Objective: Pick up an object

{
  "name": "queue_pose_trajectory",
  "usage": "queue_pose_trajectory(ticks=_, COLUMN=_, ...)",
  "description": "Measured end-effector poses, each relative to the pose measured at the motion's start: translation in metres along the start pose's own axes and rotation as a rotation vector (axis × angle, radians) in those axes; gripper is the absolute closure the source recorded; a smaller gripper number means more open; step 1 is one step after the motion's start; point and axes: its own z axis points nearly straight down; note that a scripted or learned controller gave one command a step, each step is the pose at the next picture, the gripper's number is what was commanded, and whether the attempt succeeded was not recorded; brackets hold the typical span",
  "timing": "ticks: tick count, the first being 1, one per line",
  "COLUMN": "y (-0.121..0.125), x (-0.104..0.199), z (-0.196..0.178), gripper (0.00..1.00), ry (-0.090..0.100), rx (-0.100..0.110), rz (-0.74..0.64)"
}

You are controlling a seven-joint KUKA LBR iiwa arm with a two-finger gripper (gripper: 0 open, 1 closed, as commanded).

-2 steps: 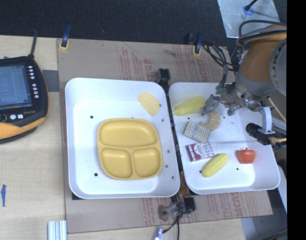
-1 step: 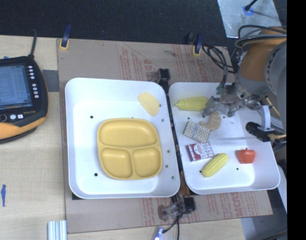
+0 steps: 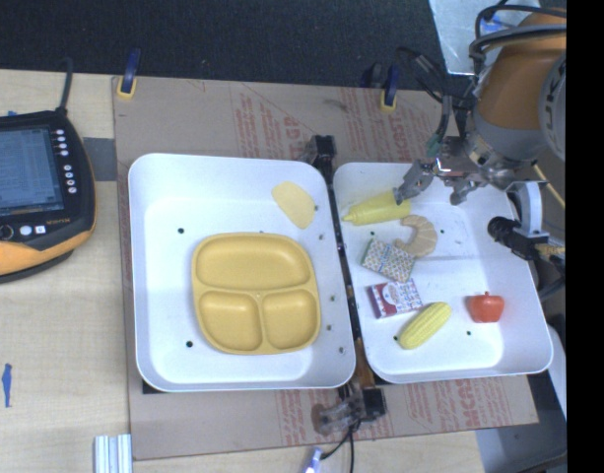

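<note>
Claw (image 3: 436,183) just beside yellow bottle (image 3: 376,209)

the scene was lit evenly and fairly brightly from overhead. the left bin (image 3: 154,264) was washed nearly to pure white along its floor. soft, short shadows were cast beneath the yellow tray (image 3: 255,292). fine detail was softened throughout, and the dark backdrop (image 3: 233,18) was rendered grainy.
</note>
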Motion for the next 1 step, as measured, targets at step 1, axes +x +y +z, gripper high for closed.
queue_pose_trajectory(ticks=1, y=0.0082, x=-0.0444, z=0.0783, gripper=0.0, ry=0.002, rx=0.025, rz=0.002)
